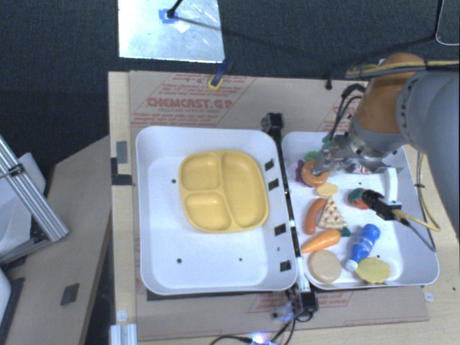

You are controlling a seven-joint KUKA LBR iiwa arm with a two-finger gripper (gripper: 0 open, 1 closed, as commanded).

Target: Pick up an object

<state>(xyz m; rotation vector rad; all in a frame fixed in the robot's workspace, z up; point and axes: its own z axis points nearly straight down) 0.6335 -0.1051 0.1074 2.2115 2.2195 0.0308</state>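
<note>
Two white bins sit side by side on a brown cardboard sheet [194, 99] printed in red "CHEMCAST G?", the last character unclear. Left bin [154, 264]: one yellow divided plate [219, 190], three compartments, lying flat near the middle. Right bin [424, 264]: a heap of toy food. Noted a carrot [321, 241] near the dividing wall, a pizza slice [331, 213] just above it, a sausage [314, 215] beside the slice, a blue bottle [363, 242] with white label, writing too small to read, a tan round cookie [324, 266] and a yellow lemon [374, 269] at the near edge. Gripper [321, 164] low over the far left part of the right bin, at an orange round piece [313, 175]; contact unclear, and whether it is spread or closed I cannot tell. Foil-like square [171, 20] lies beyond the bench.
</note>
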